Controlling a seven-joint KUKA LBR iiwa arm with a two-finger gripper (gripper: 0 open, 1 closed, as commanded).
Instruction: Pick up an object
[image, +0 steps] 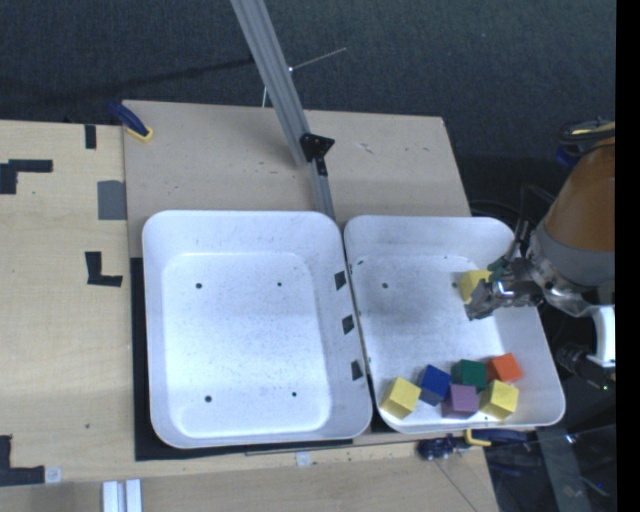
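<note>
- I see the gripper (483, 297) low over the right bin (420, 250), near that bin's right wall, about halfway down it.
- A yellow block (472, 283) sits right at the gripper, on its left side, touching or nearly touching the fingertips.
- I cannot tell whether the gripper is released or clenched, nor whether the yellow block is actually between the fingers.
- The yellow block looks roughly cubic and is partly hidden, so I cannot give it a long axis or heading.
- Along the right bin's near edge lies a cluster: a second yellow block (401, 397), a blue block (435, 382), a purple block (462, 399), a green block (469, 373), an orange block (506, 367) and a third yellow block (502, 398).
- The cluster is well apart from the gripper.
- The left bin (240, 320) abuts the right bin on the tabletop (200, 150).
</note>
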